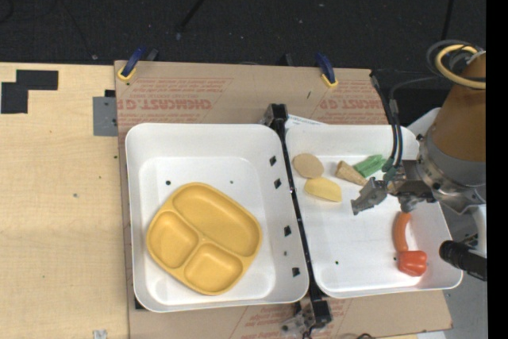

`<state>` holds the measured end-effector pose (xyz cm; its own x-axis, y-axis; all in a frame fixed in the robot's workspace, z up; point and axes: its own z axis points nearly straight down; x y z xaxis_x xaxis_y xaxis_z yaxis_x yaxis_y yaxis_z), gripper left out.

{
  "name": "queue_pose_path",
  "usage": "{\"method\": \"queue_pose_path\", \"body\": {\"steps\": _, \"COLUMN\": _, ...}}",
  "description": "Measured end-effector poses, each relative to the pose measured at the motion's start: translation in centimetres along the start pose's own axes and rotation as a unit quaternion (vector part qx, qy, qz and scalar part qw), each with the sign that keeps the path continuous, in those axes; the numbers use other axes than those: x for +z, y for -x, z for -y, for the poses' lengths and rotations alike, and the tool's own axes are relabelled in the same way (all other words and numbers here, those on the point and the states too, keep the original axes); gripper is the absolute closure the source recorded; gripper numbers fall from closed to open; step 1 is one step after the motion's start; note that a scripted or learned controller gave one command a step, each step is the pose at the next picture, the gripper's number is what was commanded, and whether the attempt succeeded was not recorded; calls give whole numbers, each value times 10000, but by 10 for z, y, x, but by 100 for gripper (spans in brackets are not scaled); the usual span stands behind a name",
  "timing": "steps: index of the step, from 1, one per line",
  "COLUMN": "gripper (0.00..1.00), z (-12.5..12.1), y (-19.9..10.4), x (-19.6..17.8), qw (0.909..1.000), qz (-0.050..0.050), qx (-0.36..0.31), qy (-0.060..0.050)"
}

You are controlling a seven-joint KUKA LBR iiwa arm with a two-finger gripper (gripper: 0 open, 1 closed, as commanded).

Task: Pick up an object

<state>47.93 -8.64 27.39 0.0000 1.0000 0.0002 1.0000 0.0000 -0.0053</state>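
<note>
I had the hand low over the right bin, beside the yellow wedge; its grip I couldn't tell. Approach step, I judged: next it needed centring on that wedge.

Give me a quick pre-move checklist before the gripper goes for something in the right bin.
1. Gripper over the right bin: ok.
2. Nothing seen between the fingers: ok.
3. Finger opening: cannot tell.
4. Nearest targets, yellow piece and tan wedge, lie left of the gripper: ok.
5. Green piece partly behind the arm's cabling: not ok.
6. Orange-red piece lies apart from the rest: ok.
</note>
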Motion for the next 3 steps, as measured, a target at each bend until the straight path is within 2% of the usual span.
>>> {"method": "queue_pose_path", "body": {"steps": 1, "gripper": 0, "z": -1, "y": 0, "x": -2, "qw": 10000, "qz": 1, "qx": 0, "qy": 23}}
{"method": "queue_pose_path", "body": {"steps": 3, "gripper": 0, "z": 0, "y": 1, "x": 82, "qw": 10000, "qz": -1, "qx": -2, "qy": 3}}
